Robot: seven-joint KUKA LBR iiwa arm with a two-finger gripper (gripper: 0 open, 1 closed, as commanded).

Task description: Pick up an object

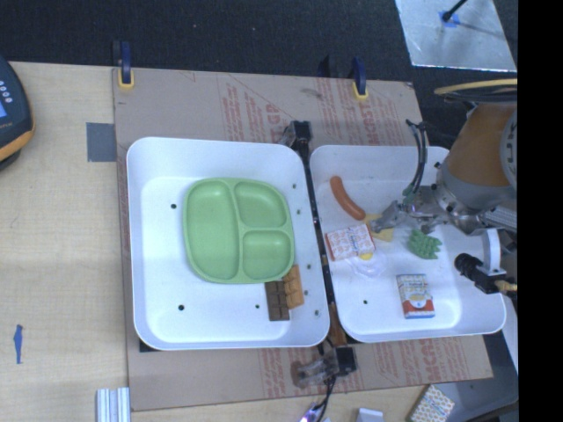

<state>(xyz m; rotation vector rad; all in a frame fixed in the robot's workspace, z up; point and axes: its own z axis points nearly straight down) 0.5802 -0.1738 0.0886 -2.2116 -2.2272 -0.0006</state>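
Here, the two-finger gripper (393, 221) hovers in the right white bin (457, 319) beside the small yellow block (384, 231). Finger state cannot be determined.

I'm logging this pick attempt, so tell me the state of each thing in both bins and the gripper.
Green divided plate: upright, left bin.
Brown block: flat, beside the plate.
Hot dog: loose, right bin.
Red-and-white packet: flat, ungrasped.
Green toy: loose.
Small carton: flat.
Gripper: low over the right bin, holding nothing visible.

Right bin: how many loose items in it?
5 visible: hot dog far left, patterned packet mid-left, yellow piece by the gripper, green toy, red-white box near edge. Arm may hide more.
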